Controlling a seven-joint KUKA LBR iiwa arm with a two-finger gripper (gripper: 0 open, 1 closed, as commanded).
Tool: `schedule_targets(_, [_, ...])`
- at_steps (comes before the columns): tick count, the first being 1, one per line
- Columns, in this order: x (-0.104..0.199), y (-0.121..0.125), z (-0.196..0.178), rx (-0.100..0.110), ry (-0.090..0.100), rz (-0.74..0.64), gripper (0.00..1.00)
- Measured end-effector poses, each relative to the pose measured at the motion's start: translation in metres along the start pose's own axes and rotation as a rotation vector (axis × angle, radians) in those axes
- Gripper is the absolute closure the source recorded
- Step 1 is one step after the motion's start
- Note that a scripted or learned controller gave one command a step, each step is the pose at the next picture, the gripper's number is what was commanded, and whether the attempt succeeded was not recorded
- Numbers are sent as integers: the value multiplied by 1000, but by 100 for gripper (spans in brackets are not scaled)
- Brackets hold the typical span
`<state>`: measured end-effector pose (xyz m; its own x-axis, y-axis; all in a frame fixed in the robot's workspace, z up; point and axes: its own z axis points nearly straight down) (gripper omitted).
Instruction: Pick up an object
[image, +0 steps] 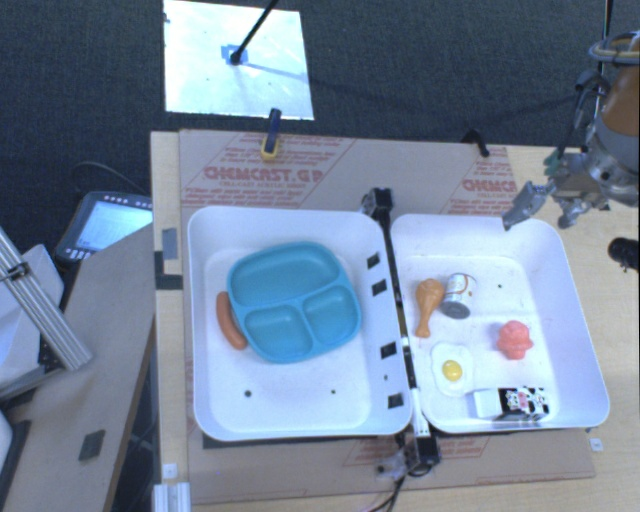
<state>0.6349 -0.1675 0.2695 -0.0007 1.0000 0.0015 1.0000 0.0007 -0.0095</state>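
The tool (548, 203), fingers spread and holding nothing, hovers over the right bin's (575, 290) far corner, well apart from the can (459, 295) and drumstick (428, 303), so a straight descent would likely grab only air.

Grey metal pincer (548, 204) below an orange wrist band, thin cables alongside.

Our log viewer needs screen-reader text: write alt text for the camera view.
Gripper, open, hovers above the right bin, which holds a drumstick, can, fried egg, pink toy and milk carton. The left bin holds a blue tray and sausage.
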Motion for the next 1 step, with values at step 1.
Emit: schedule_targets(1, [1, 2, -8, -12, -2, -3, 0])
